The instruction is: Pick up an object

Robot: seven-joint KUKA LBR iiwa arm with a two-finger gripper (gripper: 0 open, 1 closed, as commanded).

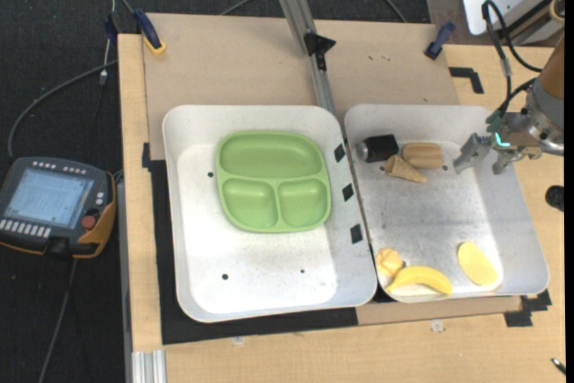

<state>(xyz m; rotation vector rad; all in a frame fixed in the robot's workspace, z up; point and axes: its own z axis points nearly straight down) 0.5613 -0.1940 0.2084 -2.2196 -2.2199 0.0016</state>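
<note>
**Open claw poised over the right bin**

The gripper (485, 153) hung above the far right part of the right bin (529, 229), its two fingers spread apart with nothing between them. It touched no object.

In that bin, a black block (380, 146) lay at the far left, and just right of it a tan wooden piece (422, 156) with a small wedge (404, 169) against it, all left of the claw. Along the near edge sat a banana (421, 281), a pale peach-coloured item (389, 262) beside it, and a yellow oval piece (477, 263) to the right.

The left bin (193, 282) held a green divided plate (273, 180) with three compartments.
</note>
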